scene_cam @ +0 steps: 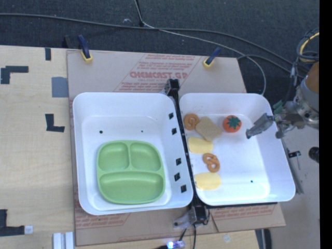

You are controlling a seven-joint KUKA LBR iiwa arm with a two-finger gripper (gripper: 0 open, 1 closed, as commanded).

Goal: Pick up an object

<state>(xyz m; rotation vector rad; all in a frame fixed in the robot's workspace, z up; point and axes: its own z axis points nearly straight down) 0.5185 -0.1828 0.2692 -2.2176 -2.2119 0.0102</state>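
The right bin point(270, 188) holds several toy foods. A red tomato point(232, 123) lies near its back, with a brown bread slice point(208, 129) and a pretzel point(191, 121) to its left. Below them are a pale yellow piece point(199, 146), a second pretzel point(211, 162) and another yellow piece point(207, 181). My gripper point(265, 133) hangs over the bin's right rim, just right of the tomato. It is open, with nothing between its fingers point(256, 127).
In the left bin point(85, 113) lies a green divided plate point(130, 171). A black divider with clips point(179, 144) runs between the bins. Cables cross the dark floor behind the bench. Clamps point(84, 51) hold the cardboard base.
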